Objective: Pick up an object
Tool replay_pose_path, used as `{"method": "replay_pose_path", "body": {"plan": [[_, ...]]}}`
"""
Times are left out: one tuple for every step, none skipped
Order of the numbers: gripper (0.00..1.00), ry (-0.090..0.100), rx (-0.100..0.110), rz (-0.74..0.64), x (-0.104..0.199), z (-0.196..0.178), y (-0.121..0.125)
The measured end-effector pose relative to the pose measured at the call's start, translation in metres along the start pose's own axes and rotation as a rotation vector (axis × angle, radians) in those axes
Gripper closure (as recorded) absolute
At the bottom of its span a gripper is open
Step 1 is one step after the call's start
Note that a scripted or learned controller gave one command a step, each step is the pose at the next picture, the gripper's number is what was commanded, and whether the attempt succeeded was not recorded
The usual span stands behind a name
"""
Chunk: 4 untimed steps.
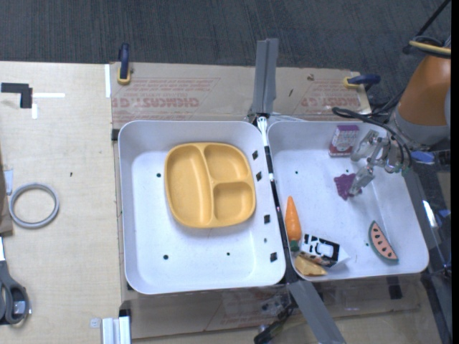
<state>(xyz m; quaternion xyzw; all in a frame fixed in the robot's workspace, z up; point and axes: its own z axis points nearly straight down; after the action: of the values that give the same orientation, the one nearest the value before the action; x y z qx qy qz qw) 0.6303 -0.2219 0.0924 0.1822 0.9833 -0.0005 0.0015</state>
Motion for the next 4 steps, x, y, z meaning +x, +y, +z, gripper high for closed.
{"method": "replay_pose_path", "body": {"plan": [[0.00,-0.004,0.000,0.104,-0.021,-0.016,0.008],[0.00,-0.001,0.000,0.113,0.034,-0.015,-0.013],[0.00,0.000,-0.001,-0.098,0.061,-0.054,-0.001],[0.00,-0.002,0.000,0.219,-0.009,-0.030,0.004]]}}
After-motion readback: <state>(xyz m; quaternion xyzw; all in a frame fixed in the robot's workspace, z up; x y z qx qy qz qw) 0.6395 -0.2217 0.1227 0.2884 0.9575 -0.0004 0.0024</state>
